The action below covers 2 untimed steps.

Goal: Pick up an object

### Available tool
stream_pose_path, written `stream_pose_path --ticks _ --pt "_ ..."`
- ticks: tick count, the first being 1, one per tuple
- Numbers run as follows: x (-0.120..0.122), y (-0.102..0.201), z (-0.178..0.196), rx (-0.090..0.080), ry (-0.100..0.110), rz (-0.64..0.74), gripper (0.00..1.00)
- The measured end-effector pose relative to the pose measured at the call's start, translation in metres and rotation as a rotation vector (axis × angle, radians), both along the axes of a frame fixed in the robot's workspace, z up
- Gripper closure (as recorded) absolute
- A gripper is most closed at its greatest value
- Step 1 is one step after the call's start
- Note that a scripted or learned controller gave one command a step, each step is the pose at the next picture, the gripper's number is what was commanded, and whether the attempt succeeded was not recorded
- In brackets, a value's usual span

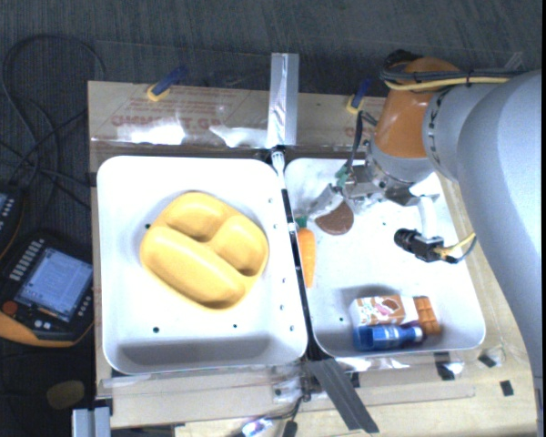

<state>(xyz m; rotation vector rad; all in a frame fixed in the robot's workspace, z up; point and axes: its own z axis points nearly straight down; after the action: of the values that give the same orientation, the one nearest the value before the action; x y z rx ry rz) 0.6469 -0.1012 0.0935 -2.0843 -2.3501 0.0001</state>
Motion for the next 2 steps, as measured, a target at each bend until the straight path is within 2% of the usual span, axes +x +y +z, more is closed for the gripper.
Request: stream_pose_path --ticks 1,2 --pt "0.0 0.002 0.009 0.005 0.001 0.001 1.0" --pt "0.021 0.085 0.09 -0.001 0.001 -0.039 1.0"
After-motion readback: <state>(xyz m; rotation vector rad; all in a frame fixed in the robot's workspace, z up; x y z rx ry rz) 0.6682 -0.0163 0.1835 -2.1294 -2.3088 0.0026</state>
